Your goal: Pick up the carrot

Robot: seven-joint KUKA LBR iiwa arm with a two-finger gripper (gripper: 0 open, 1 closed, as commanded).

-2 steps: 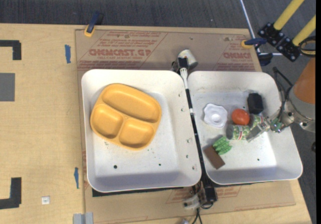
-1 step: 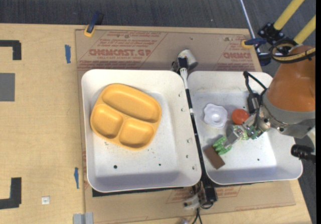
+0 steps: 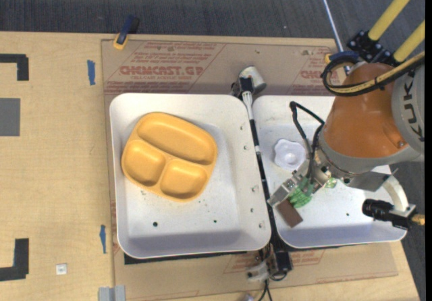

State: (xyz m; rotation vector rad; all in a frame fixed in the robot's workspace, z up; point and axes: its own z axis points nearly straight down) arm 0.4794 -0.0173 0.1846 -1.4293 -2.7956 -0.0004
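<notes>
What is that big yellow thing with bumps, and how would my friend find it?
Start at the two white bins side by side and take the left bin, away from the grey and orange arm. Lying in its upper half is a yellow-orange divided plate with three rounded sections, one long and two smaller. It is the single big colourful thing in that bin, unlike the small white piece in the other bin.

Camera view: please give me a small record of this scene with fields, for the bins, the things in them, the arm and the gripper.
left bin: holds a yellow three-compartment plate, lying in its upper half
right bin: holds a small white cup-like object near its left side
arm: grey with orange band, reaches in from the right, over the right bin
gripper: low over the right bin, near its left wall; finger state cannot be told
carrot: not identified; something green sits at the gripper, unclear what
bench: brown board under both bins
</notes>
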